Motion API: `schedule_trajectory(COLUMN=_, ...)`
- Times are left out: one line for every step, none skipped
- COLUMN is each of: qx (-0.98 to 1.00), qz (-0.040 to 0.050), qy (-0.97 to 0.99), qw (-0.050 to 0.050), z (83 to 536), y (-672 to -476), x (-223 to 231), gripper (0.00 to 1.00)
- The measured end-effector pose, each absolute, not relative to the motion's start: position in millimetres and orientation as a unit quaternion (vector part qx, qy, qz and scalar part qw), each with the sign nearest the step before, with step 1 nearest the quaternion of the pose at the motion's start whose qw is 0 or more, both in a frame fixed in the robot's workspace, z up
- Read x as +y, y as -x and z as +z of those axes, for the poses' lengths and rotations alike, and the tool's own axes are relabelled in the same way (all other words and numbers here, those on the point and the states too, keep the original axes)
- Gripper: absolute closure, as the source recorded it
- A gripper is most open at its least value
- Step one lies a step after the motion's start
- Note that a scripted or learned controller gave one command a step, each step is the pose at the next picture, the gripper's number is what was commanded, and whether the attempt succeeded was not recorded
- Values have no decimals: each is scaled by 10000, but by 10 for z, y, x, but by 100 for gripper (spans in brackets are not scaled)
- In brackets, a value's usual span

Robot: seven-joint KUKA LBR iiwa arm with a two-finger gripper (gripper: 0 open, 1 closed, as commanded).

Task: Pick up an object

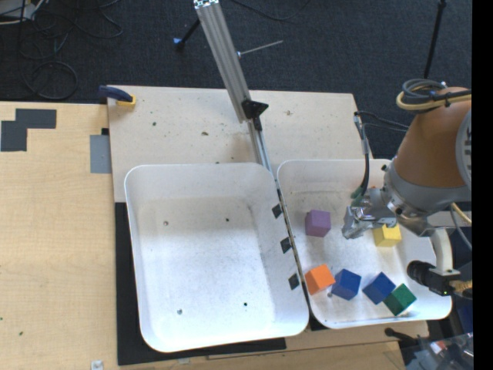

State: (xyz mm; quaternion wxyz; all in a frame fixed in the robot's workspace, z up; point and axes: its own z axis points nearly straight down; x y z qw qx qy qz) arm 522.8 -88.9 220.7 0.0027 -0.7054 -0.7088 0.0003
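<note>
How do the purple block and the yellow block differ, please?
The purple block lies apart from the gripper with all of it showing; the yellow block lies right beside the gripper, partly hidden by it. Purple is nearer the divider, yellow farther right. Both are small cubes in the right bin.

Hand (356, 227) beside yellow cube (387, 234)

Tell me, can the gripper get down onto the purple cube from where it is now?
Probably yes. The purple cube sits alone in the right bin, apart from the other blocks, with bare floor all round. The gripper hangs just beside it with nothing between them.
</note>
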Motion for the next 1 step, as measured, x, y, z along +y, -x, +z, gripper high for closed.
schedule_trajectory(qx=-7085, qz=-3, qy=7057, qw=12, z=2286, y=-5457, x=-488, gripper=100)
